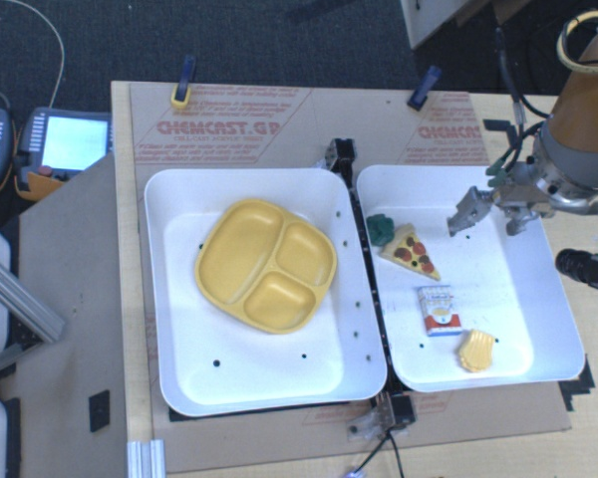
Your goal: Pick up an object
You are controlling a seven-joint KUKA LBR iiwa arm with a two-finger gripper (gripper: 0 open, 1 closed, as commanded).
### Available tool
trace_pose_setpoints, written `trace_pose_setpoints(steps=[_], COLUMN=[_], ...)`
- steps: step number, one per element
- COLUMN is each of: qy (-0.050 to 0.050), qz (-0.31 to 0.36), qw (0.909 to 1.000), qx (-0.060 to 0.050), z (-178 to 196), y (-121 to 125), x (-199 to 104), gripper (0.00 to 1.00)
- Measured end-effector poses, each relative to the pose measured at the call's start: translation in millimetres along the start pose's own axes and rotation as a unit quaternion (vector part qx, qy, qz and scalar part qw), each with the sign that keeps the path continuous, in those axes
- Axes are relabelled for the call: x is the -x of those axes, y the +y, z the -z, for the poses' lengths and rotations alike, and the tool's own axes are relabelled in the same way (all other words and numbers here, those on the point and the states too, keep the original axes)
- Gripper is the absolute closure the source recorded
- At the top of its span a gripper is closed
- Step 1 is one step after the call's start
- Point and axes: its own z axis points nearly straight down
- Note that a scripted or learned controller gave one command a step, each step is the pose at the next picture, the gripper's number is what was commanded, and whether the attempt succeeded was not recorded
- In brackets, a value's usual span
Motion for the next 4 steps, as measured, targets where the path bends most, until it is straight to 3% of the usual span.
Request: trace_pose_setpoints(steps=[1,4], qy=[-0.001,0.0], qz=[0.001,0.0], qw=[1.0,1.0], qx=[0.006,0.004], z=[6,-167], y=[2,1], x=[0,4], gripper=[0.0,0.0])
